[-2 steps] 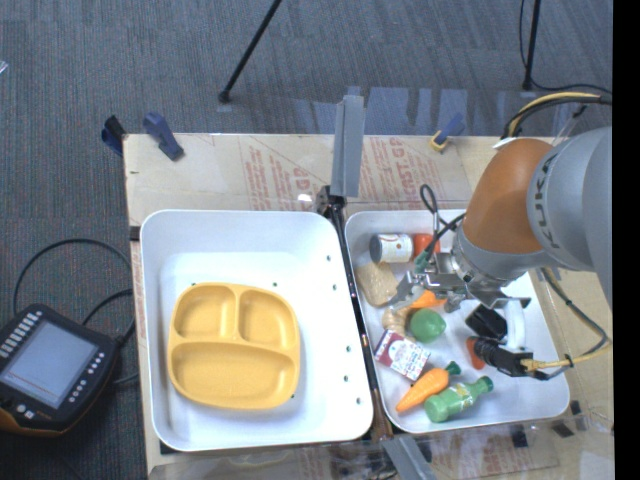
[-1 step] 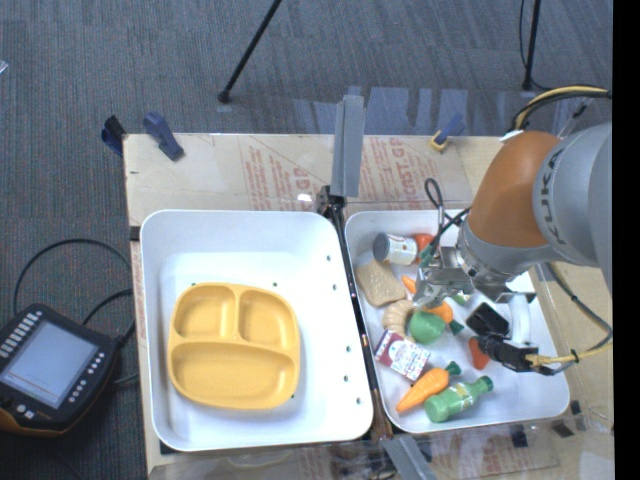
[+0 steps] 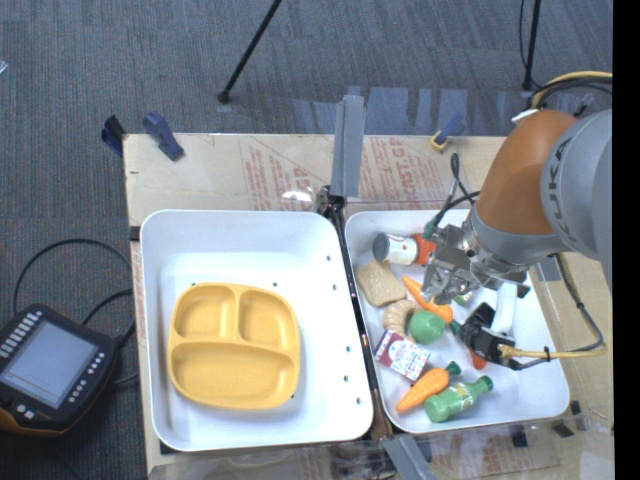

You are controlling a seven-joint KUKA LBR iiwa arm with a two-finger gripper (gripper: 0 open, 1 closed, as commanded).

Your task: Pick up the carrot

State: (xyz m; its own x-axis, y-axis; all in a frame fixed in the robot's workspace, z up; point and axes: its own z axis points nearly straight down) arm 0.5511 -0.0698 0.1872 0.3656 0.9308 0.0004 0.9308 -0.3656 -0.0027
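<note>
You see the arm (image 3: 575,183) as a thick, rounded grey shell with a broad glossy orange band (image 3: 520,173) above the wrist. Below that band sits a grey metal wrist block carrying the gripper (image 3: 443,280), with thin black cables looping beside it. A yellow cable runs across the arm's upper part.

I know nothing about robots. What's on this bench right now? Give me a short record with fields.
left bin: holds a yellow divided plate
right bin: toy food, crowded together
carrot: near the bin's front edge, beside a green bottle
gripper: low over the middle of the right bin, apart from the carrot
arm: reaches in from the right
</note>
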